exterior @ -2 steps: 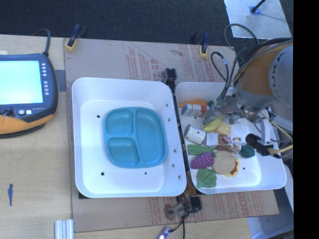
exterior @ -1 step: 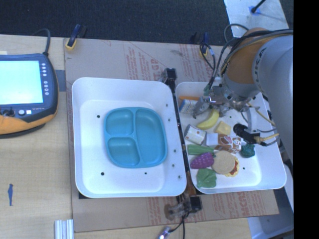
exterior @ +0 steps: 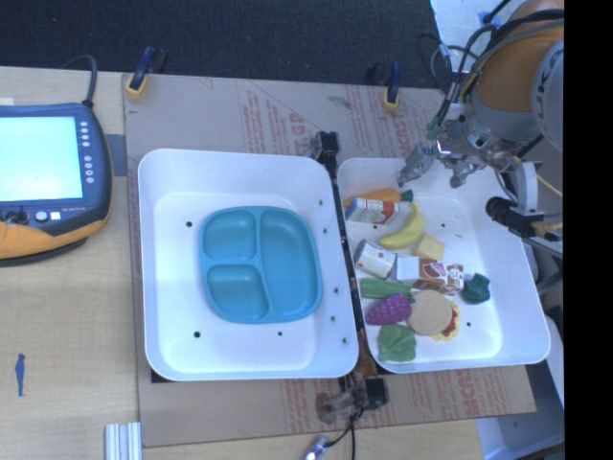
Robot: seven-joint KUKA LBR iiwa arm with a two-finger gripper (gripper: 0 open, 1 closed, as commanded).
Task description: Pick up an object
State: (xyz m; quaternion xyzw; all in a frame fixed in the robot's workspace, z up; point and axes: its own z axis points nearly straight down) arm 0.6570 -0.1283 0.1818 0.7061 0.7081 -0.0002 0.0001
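My gripper point(exterior: 438, 169) hangs over the far end of the right bin point(exterior: 512, 286), its fingers spread open with nothing between them. Just in front of it and to its left lie an orange carrot point(exterior: 381, 197) and a yellow banana point(exterior: 405, 229). Further forward in the same bin sit a cheese wedge point(exterior: 431, 247), a white packet point(exterior: 374, 257), a red-brown wrapper point(exterior: 440, 274), a green cucumber point(exterior: 383, 287), purple grapes point(exterior: 388, 308), a round bun point(exterior: 431, 316), a green leaf point(exterior: 396, 341) and a dark green broccoli point(exterior: 476, 287).
The left bin point(exterior: 163, 286) holds a blue divided plate point(exterior: 259, 262). A teach pendant point(exterior: 48, 175) lies at the bench's left. The arm's orange band point(exterior: 512, 60) and cables rise at the upper right. Clamps point(exterior: 329, 145) sit between the bins.
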